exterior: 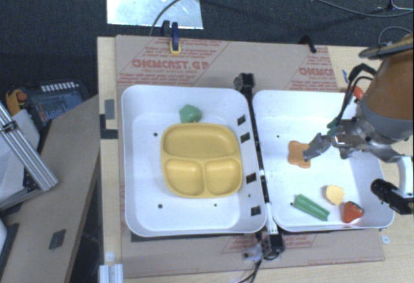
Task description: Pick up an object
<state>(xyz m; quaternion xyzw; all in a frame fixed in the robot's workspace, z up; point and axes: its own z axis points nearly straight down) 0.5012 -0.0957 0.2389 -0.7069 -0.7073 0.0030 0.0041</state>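
Note:
In the right bin [278, 107] lie an orange flat piece [296, 154], a green stick [310, 207], a small yellow piece [334, 194] and a red piece [352, 212]. My gripper [314, 148] reaches in from the right, and its tip sits at the right edge of the orange piece, low over the bin floor. I see nothing lifted off the floor. The left bin [139, 146] holds a yellow divided tray [200, 158], with a small green piece [190, 113] just behind it.
A black divider with clips [252, 146] runs between the two bins. The grey arm with its orange band [388, 100] hangs over the right bin's right side. A cardboard sheet [194, 58] lies under both bins.

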